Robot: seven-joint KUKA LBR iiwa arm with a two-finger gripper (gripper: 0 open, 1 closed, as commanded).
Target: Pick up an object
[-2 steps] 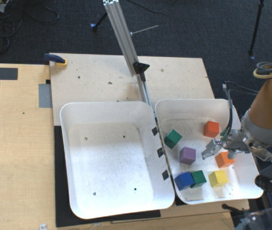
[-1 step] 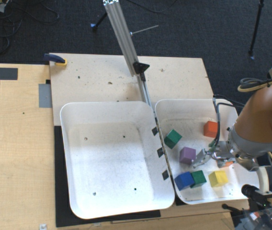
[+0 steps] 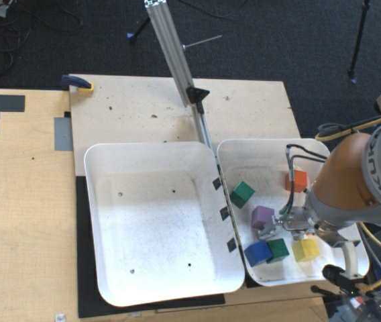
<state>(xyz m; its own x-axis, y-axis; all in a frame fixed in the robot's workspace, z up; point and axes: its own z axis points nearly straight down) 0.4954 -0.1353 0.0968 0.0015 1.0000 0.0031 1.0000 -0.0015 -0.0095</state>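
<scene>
The right bin (image 3: 271,151) holds several small blocks. A green cube (image 3: 242,193) lies near its left wall and a purple cube (image 3: 263,216) sits just below it. Along the front wall lie a blue cube (image 3: 257,253), a smaller green cube (image 3: 278,249) and a yellow cube (image 3: 306,249). An orange block (image 3: 300,180) rests further back, beside the arm. My gripper (image 3: 278,228) is low in the bin, right beside the purple cube and just above the small green cube. No block is visibly lifted.
The left bin (image 3: 151,220) stands beside the right one, with black clips (image 3: 225,213) along the shared wall. A slanted aluminium bar (image 3: 177,59) rises behind the bins. The arm's orange band (image 3: 343,180) overhangs the right bin's right side.
</scene>
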